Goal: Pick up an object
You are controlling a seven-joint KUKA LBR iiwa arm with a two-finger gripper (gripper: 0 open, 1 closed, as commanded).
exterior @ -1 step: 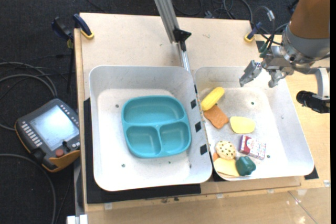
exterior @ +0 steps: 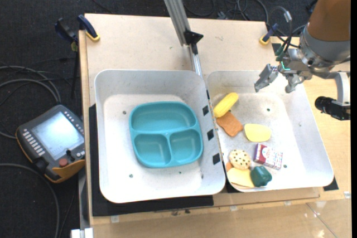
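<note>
My gripper [exterior: 279,79] hangs over the far part of the right bin [exterior: 304,120], its two fingers spread apart with nothing between them. Below and to its left lie the bin's objects: a yellow banana-like piece [exterior: 226,103], an orange wedge [exterior: 230,124], a pale yellow slice [exterior: 257,132], a chocolate-chip cookie [exterior: 240,159], a small pink and white box [exterior: 268,156], a dark green piece [exterior: 260,176] and a yellow flat piece [exterior: 240,177]. None of them touches the fingers.
The left bin [exterior: 111,120] holds a teal sectioned tray [exterior: 165,134]. A slanted metal pole [exterior: 174,0] crosses above the bins' shared edge. Yellow clamps [exterior: 89,30] sit at the bench's far corners. A teach pendant [exterior: 50,142] lies off the bench at left.
</note>
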